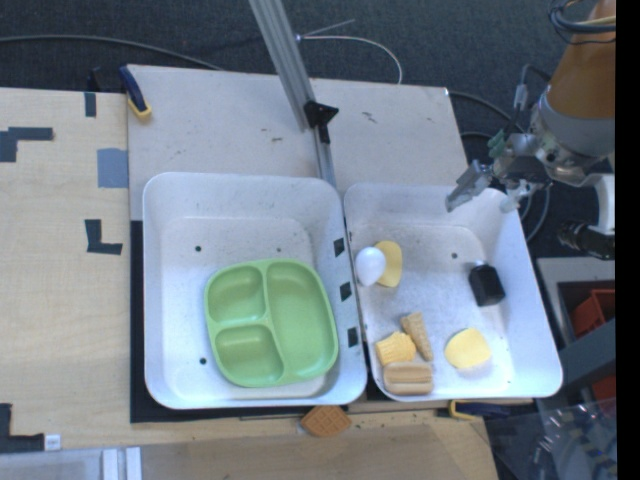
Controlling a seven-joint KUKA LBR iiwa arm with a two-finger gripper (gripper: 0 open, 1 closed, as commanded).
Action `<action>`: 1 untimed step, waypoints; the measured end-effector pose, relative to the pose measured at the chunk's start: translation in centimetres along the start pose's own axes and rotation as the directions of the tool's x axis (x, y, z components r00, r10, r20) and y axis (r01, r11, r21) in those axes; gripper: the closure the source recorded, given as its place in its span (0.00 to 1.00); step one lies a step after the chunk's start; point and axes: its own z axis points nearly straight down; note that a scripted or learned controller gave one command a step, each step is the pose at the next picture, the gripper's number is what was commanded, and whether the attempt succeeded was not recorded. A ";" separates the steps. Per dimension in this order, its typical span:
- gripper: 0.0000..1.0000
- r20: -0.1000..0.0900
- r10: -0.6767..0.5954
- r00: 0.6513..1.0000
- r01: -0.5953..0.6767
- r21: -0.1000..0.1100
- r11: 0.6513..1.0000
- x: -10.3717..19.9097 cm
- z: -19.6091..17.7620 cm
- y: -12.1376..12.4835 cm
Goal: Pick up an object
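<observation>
Tabletop point(60, 298): we see pale wood with grey tape marks at left
Left bin point(175, 198): holds a green divided plate point(270, 320)
Right bin point(530, 308): holds our objects, including a black block point(487, 284)
End effector point(480, 183): above the right bin's far corner, grip state we cannot tell

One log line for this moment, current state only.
gripper: over right bin far corner, nothing held | black block: in bin, untouched | green tray: left bin

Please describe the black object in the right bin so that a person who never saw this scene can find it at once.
Look at the right bin, the one without the green plate. Near its right wall, about halfway down, lies a small black block. It is the one dark thing there; its neighbours are all yellow, tan or white food toys.
</observation>
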 end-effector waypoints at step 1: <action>0.00 0.000 0.000 1.000 0.000 0.000 1.000 0.0 0.0 0.0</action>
